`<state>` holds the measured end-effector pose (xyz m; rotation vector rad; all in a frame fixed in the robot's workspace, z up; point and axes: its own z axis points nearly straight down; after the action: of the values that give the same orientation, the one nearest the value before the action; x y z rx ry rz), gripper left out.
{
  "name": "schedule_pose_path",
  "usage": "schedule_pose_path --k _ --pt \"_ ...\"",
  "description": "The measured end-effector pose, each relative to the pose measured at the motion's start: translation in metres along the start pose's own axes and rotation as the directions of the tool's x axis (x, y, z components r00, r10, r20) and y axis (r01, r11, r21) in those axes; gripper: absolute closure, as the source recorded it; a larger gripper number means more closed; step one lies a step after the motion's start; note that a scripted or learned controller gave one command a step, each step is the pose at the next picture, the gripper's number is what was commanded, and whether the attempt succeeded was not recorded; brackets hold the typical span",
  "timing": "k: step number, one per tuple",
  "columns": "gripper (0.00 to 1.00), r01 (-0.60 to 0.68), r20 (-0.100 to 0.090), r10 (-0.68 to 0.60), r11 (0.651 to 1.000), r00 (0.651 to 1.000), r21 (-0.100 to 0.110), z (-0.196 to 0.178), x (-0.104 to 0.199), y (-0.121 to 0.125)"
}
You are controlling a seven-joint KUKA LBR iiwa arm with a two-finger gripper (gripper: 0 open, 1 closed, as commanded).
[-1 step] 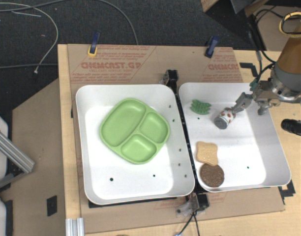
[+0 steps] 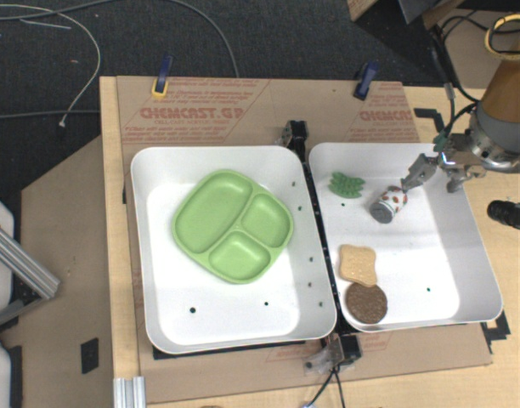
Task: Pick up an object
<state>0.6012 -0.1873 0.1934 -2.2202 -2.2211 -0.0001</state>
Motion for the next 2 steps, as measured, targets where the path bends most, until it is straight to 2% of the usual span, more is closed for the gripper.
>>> schedule_pose_path --k 1,2 --pt "0.0 0.001 -0.001 -0.001 1.0 1.0 0.002 0.046 -0.001 0.009" --pt "0.0 0.0 -0.004 0.0 1.0 1.0 -0.007 0.08 -0.002 0.01"
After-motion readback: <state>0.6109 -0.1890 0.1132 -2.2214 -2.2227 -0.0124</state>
